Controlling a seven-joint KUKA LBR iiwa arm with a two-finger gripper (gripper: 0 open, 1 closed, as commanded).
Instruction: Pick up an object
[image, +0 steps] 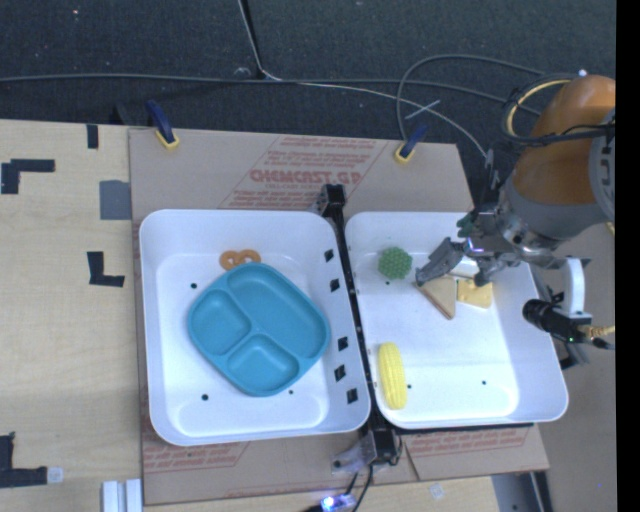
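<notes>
**Gripper Poised Over the Cheese Wedge in the Right Bin**

The arm (565, 150) came in from three o'clock and hung over the upper right part of the right bin (540, 400). Its gripper (462, 266) sat low above a tan wedge of toy cheese (447, 296), with dark fingers (437, 268) splayed apart toward nine o'clock; the hand looked released, and nothing showed between the fingers. The wedge lay on the bin floor just below the fingertips, and whether metal touched it could not be told.

At about ten o'clock from the wedge, near the divider between the bins, rested a green knobbly ball (395, 263). A yellow corn cob (391, 374) lay at seven o'clock in the same bin, close to the divider and well apart from the gripper.

The left bin (160, 330) held a blue divided plate (258, 327) near its centre, turned at a slant. A small brown pretzel (240, 259) sat at the plate's twelve o'clock edge, partly tucked behind its rim.

Both bins stood on a cardboard sheet (290, 170), clamped at its far edge.
</notes>
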